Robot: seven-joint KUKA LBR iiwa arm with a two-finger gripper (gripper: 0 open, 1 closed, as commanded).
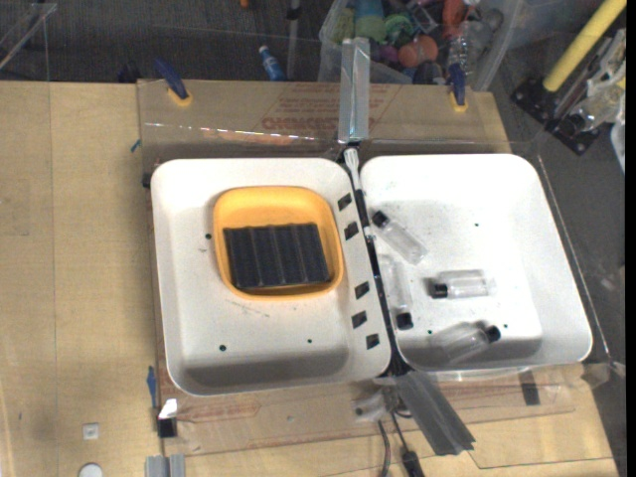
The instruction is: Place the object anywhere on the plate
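Black ridged block (pixel 276 255) fills orange plate (pixel 275 207) centre.

One fixed camera looks down at a slant on the desk (pixel 60 266), both bins (pixel 179 266) side by side.

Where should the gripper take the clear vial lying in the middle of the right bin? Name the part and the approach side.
Probably the vial at mid-body, from straight above. It lies flat, long axis across the view, black cap at the view's left end, so a grip closing across its narrow width should seat.
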